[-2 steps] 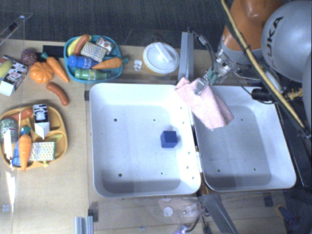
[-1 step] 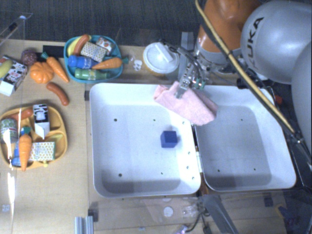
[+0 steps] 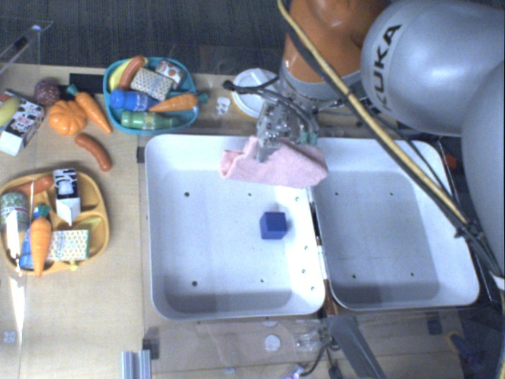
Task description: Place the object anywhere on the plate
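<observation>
A pink cloth (image 3: pixel 280 169) hangs over the far right corner of the left bin (image 3: pixel 170 235), spreading across the divide toward the right bin (image 3: pixel 394 243). My gripper (image 3: pixel 269 147) comes down from the orange wrist band and is shut on the cloth's upper edge. The cloth looks lifted, with its left corner drooping. A small blue cube (image 3: pixel 274 225) lies on the floor of the left bin, just below the cloth. A yellow plate (image 3: pixel 96 202) sits on the bench at far left, loaded with toy food.
A blue bowl (image 3: pixel 189 115) of toy vegetables stands behind the left bin. Loose toys lie on the bench at the far left: a pumpkin (image 3: pixel 65 118), a carrot (image 3: pixel 96 112) and a sausage (image 3: pixel 94 151). A white lid (image 3: pixel 254 80) sits behind the gripper.
</observation>
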Tool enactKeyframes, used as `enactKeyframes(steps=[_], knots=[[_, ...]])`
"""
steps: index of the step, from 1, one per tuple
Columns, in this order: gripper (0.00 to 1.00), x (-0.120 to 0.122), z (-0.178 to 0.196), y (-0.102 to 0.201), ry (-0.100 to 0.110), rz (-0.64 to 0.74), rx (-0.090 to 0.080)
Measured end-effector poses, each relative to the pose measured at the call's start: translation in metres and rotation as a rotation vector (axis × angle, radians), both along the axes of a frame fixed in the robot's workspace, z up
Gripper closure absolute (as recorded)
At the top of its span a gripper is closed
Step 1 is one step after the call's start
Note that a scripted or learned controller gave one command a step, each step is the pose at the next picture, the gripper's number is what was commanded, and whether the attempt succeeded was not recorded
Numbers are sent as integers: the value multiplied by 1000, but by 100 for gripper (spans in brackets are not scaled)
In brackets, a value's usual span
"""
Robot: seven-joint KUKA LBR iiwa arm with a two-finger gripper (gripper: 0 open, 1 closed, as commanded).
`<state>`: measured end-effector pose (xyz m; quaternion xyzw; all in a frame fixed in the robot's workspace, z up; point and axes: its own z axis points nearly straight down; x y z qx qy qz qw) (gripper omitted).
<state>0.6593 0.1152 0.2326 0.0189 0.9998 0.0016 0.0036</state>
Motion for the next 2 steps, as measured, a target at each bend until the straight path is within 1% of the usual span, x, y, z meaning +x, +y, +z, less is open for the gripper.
enactKeyframes(steps=[1, 2], knots=[[100, 2, -5, 53, -1, 42, 0], [0, 2, -4, 52, -2, 41, 1]])
